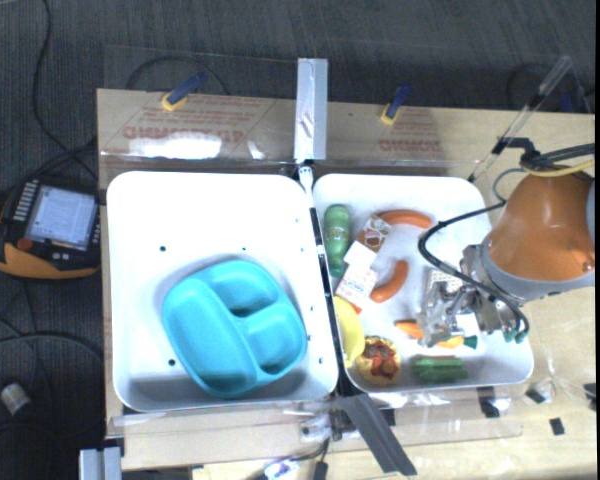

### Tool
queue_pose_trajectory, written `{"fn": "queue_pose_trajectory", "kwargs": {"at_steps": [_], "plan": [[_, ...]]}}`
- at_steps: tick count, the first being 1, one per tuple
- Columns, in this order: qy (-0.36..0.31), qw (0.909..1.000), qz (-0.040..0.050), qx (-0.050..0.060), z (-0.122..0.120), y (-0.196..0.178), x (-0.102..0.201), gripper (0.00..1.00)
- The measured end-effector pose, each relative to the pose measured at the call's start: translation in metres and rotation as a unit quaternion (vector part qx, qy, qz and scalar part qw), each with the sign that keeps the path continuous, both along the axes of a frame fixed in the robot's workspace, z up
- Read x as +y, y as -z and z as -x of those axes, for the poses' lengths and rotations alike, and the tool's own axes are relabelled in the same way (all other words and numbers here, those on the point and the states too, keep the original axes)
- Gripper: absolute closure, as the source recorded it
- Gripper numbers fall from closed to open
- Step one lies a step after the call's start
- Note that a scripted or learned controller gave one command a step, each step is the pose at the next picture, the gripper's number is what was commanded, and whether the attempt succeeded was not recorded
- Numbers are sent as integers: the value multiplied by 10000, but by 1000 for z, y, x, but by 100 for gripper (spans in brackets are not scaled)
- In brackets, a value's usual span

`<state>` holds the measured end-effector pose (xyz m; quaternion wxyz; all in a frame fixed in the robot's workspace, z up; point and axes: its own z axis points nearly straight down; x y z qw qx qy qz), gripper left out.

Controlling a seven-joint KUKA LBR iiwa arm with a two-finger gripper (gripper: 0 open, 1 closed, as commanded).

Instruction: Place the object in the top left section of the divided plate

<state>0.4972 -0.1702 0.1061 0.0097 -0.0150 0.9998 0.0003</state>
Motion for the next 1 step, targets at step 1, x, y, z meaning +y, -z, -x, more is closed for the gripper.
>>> {"fn": "queue_pose_trajectory", "kwargs": {"at_steps": [1], "plan": [[1272, 9919, -45, -58, -7, 5, -42, 100]]}}
